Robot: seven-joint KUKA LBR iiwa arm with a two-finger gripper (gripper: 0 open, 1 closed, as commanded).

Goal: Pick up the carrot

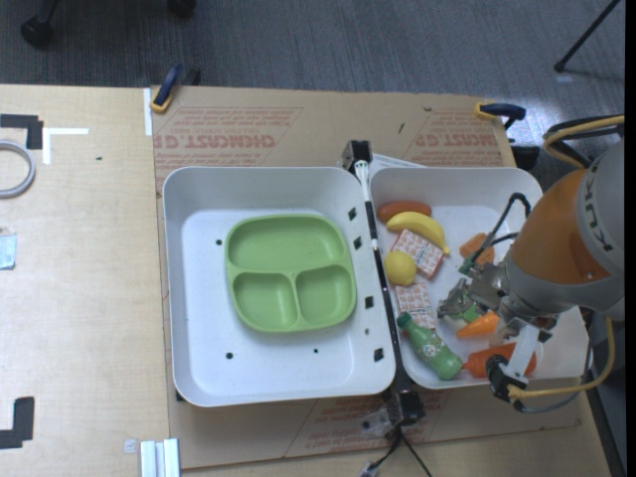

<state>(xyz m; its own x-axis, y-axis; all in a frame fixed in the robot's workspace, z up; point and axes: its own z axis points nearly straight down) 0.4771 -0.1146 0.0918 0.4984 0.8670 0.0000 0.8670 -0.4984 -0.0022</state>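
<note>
Camera view: arm [566, 246] comes in from the right over the right bin [452, 182]. Gripper [465, 306] sits low in that bin, right at an orange carrot [481, 322] by its tip; can't tell if it's spread or pinched, and can't see the carrot actually held. More orange bits nearby, too blurry to name.

Also in the bin: banana [419, 229], lemon [399, 267], green bottle [429, 346]. Left bin [189, 266] holds a green plate [290, 271].

Step, I'd say: grasp stage, lift not yet done. Next needs a firm close on the carrot, then straight up w/o snagging the bottle.

Writing: cardboard [238, 132] print is mirrored, roughly "OKMOZT GP"; not sure.
</note>
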